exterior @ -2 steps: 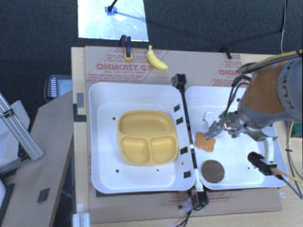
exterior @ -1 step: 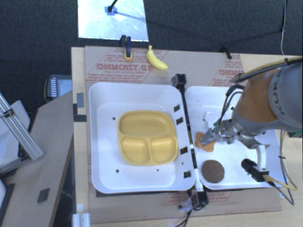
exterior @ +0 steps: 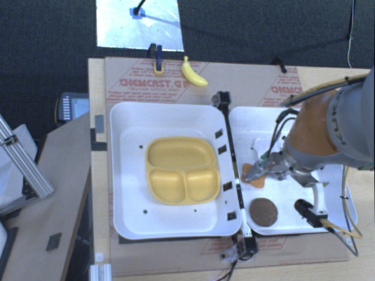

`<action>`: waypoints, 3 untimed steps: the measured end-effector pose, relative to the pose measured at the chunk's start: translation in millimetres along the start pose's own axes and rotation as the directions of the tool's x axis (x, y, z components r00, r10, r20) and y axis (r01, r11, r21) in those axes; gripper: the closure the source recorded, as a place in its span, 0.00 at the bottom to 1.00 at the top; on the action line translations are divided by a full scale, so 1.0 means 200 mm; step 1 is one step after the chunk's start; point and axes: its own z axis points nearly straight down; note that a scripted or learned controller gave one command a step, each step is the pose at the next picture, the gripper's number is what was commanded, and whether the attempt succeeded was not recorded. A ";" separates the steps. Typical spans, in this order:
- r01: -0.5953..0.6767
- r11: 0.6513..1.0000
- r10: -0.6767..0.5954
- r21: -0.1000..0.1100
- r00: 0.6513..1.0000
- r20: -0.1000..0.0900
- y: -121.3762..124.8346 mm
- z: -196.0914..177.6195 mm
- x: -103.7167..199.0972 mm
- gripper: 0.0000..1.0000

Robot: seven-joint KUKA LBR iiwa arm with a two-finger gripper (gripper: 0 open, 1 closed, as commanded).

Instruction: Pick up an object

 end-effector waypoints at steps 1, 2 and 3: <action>0.002 1.000 -0.002 -0.006 1.000 -0.002 0.01 -0.06 0.00 1.00; 0.003 1.000 -0.003 -0.003 1.000 0.001 0.02 -0.28 0.01 1.00; 0.003 1.000 -0.003 -0.005 1.000 0.002 0.05 -0.50 -0.01 1.00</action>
